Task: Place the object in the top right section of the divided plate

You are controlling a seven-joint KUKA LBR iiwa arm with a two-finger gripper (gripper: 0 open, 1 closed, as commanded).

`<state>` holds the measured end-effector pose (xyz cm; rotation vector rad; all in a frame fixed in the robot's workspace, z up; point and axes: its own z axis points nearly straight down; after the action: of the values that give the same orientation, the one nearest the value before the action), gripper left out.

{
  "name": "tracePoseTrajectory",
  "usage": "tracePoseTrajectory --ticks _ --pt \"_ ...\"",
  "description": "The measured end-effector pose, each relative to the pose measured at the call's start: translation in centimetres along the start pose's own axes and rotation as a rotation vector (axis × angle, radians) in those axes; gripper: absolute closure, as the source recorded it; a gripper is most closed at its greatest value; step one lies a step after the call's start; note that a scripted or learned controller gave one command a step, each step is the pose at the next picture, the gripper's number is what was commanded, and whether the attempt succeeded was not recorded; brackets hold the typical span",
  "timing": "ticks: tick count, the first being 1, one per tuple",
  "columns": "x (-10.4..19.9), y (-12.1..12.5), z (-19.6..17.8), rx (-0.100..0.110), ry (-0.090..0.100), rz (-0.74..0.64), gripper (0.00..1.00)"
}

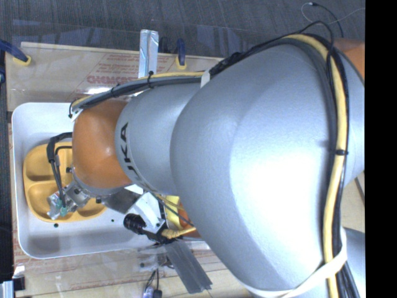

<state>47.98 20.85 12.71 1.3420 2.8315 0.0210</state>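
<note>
The claw (60, 207) is positioned over the yellow divided plate (34, 166) at nine o'clock in the white bin (25, 120); its state cannot be told. A small teal object (57, 212) is seen at its tip above the plate. It is judged light and rigid, best gripped across its narrow middle.

White bin (25, 166): shallow, sat at the left of the bench. Wooden board (111, 67): lay beneath the bin, with red print along its far edge. Blue clamps (18, 53): gripped the board's far edge. Metal bracket (149, 47): stood upright at that edge.
</note>
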Motion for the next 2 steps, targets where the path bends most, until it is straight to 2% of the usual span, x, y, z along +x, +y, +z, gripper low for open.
tracePoseTrajectory --ticks 1,2 --pt "-5.1 -4.2 -17.3 0.015 0.0 0.179 1.0" --pt "-2.5 -1.6 0.0 -0.008 -0.004 0.088 1.0"
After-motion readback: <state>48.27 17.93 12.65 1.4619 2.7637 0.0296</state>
